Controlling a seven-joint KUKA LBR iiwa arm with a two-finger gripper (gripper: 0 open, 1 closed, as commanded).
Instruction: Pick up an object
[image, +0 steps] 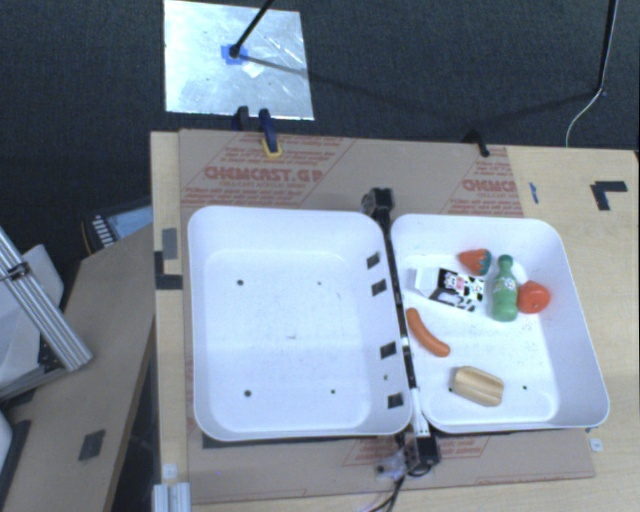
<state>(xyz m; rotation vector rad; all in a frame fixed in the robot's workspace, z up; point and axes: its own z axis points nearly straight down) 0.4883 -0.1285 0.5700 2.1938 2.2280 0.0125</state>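
Two white bins side by side on the desk (330, 160)

The right bin (570, 330) holds a green bottle (504, 290), sausage (427, 333), bread loaf (476, 386) and tomato (534, 296).

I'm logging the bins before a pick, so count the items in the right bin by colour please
Orange or red: 3, sausage, round fruit, piece behind the bottle
Green: 1, bottle
Tan: 1, bread loaf
Black and white: 1, carton
Total: 6

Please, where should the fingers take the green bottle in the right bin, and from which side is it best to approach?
Probably grip the green bottle across its wider lower body, coming from above. It seems to lie flat, cap toward the far wall of the right bin. The red tomato-like ball sits close on its right and the black-and-white carton on its left, so room for the fingers is tight.
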